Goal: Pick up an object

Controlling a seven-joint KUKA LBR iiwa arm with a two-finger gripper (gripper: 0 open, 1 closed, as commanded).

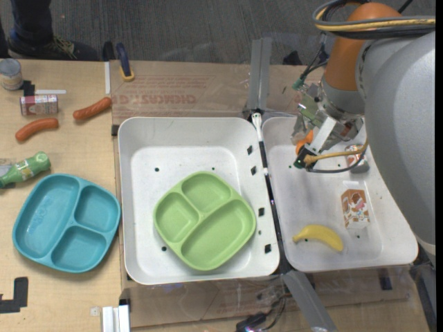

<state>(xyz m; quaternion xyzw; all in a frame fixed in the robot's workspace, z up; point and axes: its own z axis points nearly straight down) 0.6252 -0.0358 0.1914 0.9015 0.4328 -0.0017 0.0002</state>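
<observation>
The gripper [309, 142], grip state unreadable, perhaps on something orange, sits at twelve o'clock from the banana [318, 237]; descend squarely.

Left bin [131, 185]: divided plate [204, 220]. Right bin [394, 241]: banana [318, 237] near, packet [354, 207] right of it, hand [308, 147] far.

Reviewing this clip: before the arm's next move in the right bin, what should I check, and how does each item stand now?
1. Banana lies free in the right bin: ok.
2. Snack packet lies apart from the banana: ok.
3. Gripper is above the right bin's far end: ok.
4. Gripper is above a target: not ok.
5. Jaws open or shut: cannot tell.
6. Green plate sits in the left bin, out of the way: ok.
</observation>
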